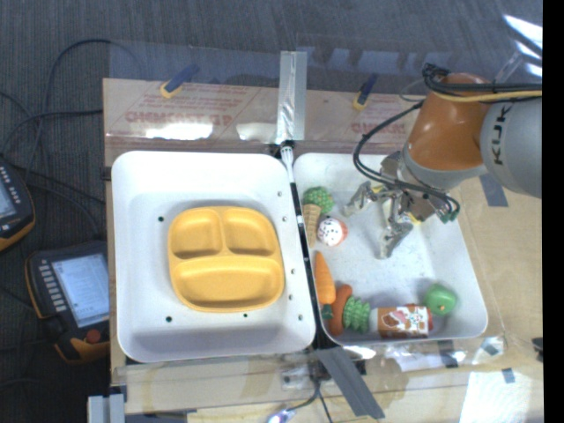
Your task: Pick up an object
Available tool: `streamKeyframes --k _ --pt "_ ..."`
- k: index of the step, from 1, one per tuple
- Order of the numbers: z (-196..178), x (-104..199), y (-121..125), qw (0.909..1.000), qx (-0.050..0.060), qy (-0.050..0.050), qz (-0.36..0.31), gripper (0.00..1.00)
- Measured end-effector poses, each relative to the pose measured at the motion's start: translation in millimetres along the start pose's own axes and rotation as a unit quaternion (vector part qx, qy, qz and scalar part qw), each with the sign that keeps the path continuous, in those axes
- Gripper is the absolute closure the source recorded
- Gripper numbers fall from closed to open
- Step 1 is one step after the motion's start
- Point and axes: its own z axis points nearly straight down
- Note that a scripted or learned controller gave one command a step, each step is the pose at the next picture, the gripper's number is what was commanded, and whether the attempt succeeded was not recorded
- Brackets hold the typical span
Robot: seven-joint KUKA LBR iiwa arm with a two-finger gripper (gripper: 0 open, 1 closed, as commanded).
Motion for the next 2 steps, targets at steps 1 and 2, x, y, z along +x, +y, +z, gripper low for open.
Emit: streamKeyframes --k 1,2 --pt "-2 95 -16 0.9997 0.001 0.003 -0.025 0.00" --pt "0 4 -12 0.9997 0.002 -0.001 -0.025 0.00"
